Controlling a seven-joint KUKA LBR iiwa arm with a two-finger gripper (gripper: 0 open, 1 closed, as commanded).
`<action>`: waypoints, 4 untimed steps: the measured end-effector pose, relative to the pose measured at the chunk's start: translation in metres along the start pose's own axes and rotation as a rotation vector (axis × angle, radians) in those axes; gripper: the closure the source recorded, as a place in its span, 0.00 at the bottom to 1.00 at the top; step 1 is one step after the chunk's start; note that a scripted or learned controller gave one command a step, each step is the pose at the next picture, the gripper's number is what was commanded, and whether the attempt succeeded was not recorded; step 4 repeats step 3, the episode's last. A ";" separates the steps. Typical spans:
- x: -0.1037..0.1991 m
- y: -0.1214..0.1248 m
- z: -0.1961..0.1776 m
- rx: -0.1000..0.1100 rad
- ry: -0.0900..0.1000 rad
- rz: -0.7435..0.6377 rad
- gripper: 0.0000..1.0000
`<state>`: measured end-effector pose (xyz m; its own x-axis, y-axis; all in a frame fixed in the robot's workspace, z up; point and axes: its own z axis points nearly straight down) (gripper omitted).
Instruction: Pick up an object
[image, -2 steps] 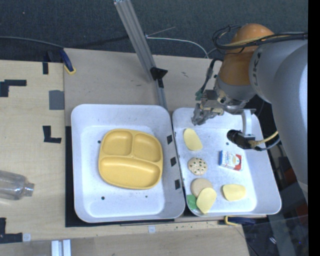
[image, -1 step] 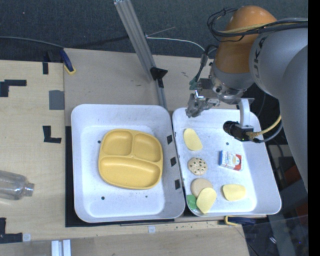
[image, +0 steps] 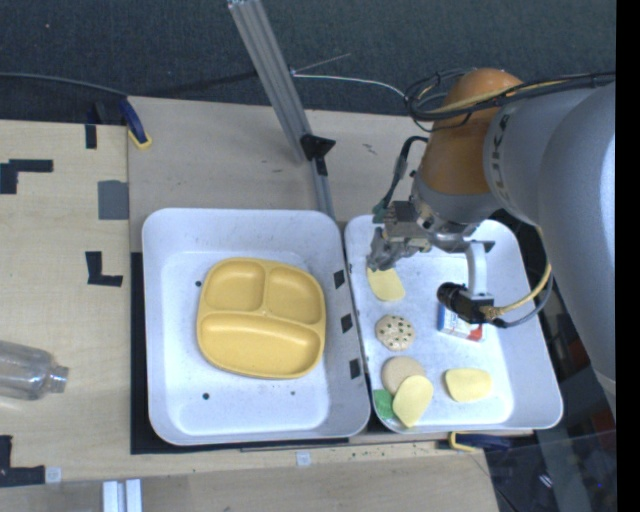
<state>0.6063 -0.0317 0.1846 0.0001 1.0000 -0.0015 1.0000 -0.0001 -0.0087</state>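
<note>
My gripper (image: 384, 256) hangs over the far left part of the right bin (image: 528, 330). Its tip is right at the top edge of a pale yellow piece (image: 388, 287) lying on the bin floor. Whether it touches that piece I cannot tell. Below that lie a speckled cookie (image: 395, 331), a tan round piece (image: 398, 370), a yellow-green piece (image: 414, 399) and a small green piece (image: 382, 404). A yellow lemon-like piece (image: 467, 384) and a small blue, white and red box (image: 459, 322) lie further right.
The left bin (image: 170, 250) holds a yellow divided plate (image: 262, 316). A slanted metal pole (image: 278, 75) stands behind the bins. A clear plastic bottle (image: 28, 371) lies on the bench at far left. A black and yellow cable (image: 515, 305) loops over the right bin.
</note>
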 end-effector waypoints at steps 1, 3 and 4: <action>-0.028 0.002 -0.011 -0.008 0.001 0.000 1.00; 0.017 0.040 -0.004 -0.006 0.002 -0.004 1.00; 0.017 0.040 -0.004 -0.006 0.002 -0.004 1.00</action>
